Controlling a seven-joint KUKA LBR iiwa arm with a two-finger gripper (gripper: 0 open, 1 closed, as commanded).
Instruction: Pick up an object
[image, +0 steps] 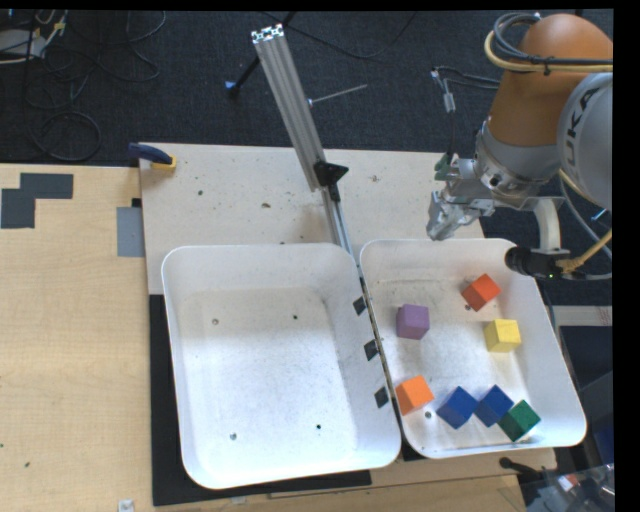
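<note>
The jaws cannot be read from this slanted view: the gripper (447, 222) hangs above the far rim of the right bin (560, 350), its tip a blur of grey metal, and whether it is open or shut I cannot tell; nothing is seen held in it. The objects on offer all lie in the right bin. A red-orange cube (481, 291) sits nearest the gripper, towards the far side; a purple cube (412, 321) lies to its left near the bin's middle; a yellow cube (503, 334) is just beyond the red-orange one towards the near side. At the near end an orange cube (414, 394) rests close against the left wall, and two blue cubes (475, 407) stand touching, with a green cube (520, 420) pressed beside them. The left bin (200, 300) holds no blocks. The step in hand looks like the approach, before any descent. A good choice would be a cube that stands apart, so the purple or the red-orange one seems the safer target; the blue and green cluster leaves little room for a finger to slip between neighbours, and the orange cube is crowded by the wall. The arm should centre over the chosen cube, turn the wrist to meet its flat faces squarely, and come straight down.
</note>
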